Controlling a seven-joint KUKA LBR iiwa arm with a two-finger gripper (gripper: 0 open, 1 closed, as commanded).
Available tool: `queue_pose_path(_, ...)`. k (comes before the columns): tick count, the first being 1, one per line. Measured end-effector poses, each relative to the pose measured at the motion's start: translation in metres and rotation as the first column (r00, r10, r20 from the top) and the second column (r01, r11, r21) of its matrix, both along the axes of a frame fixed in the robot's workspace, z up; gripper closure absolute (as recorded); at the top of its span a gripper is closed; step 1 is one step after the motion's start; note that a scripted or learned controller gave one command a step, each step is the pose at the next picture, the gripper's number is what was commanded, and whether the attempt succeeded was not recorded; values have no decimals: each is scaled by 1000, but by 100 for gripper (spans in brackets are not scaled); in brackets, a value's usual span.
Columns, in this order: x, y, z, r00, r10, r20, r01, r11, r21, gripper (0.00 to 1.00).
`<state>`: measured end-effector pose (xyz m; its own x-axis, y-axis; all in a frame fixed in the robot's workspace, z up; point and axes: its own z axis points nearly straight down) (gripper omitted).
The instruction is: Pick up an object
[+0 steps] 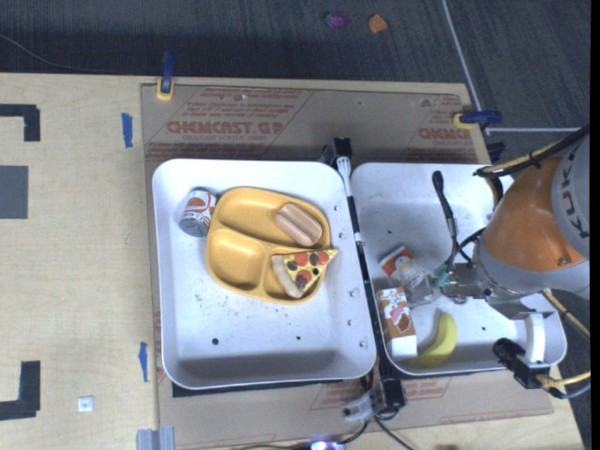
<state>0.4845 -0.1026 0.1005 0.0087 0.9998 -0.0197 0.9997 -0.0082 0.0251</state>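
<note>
Fingers [427, 287] of your arm low in the right bin [469, 181], grip state impossible to tell, juice carton [397, 262] just left, banana [439, 336] nearer you, yellow tray [253, 242] in left bin.

A pale wooden bench top [75, 279] fills the left and lower frame, marked with black tape rectangles [12, 190] and short blue tape strips [127, 129]. A brown printed cardboard sheet [281, 120] lies on it — clamped at its upper corners. Along the top runs dark blue-grey carpet floor [234, 17], with two small scraps — one purple [336, 20], one orange [377, 24].
</note>
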Motion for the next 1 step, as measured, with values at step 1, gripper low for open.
queue_pose_path(1,-3,5,-11,1000,1,-11,-1,1000,7,0)
